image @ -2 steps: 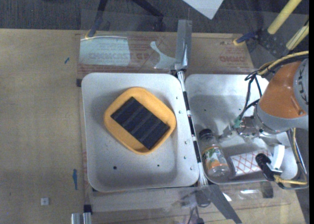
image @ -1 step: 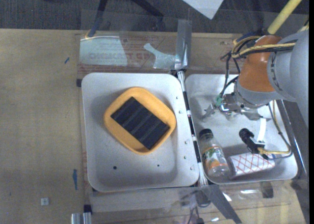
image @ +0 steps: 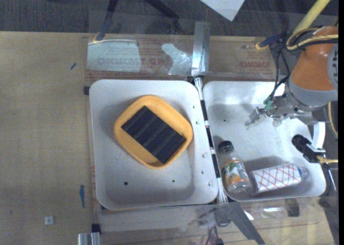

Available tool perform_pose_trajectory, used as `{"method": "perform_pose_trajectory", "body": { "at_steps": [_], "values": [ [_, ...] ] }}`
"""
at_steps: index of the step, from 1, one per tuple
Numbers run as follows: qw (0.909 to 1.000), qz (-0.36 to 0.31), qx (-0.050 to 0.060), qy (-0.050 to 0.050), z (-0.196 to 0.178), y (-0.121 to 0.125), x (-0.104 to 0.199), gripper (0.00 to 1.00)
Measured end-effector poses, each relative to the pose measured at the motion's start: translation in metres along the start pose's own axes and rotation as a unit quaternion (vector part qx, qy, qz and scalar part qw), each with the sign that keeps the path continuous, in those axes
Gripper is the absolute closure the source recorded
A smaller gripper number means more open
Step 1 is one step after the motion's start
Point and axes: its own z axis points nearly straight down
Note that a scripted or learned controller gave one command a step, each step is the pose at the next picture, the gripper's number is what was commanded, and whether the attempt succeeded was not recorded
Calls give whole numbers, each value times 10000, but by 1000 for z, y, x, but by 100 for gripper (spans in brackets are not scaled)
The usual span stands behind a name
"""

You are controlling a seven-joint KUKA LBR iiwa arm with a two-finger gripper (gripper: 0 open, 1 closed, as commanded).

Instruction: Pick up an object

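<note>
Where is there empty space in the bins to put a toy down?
The left bin has bare floor in front of the orange tray. The right bin is bare at its back-left corner; its front is crowded by the bottle and checkered packet.

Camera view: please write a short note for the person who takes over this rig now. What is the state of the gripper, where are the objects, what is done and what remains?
Gripper: above the upper part of the right bin, nothing between its fingers; open or shut cannot be judged.
Objects: small bottle and red-checked packet lie along the right bin's near edge, close together. Yellow-rimmed object with a dark ribbed top lies in the left bin.
Done: nothing picked yet.
Left: choose one object, grasp it, lift it.
</note>
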Motion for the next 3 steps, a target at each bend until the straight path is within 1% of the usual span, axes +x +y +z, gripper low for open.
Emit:
{"method": "perform_pose_trajectory", "body": {
  "at_steps": [1,2,3],
  "values": [
    [9997,-227,15,12,-1,-52,52,0],
    [9984,-564,-76,-60,58,-89,34,0],
    [9978,670,2,-3,-11,-105,-38,0]
  ]
}}
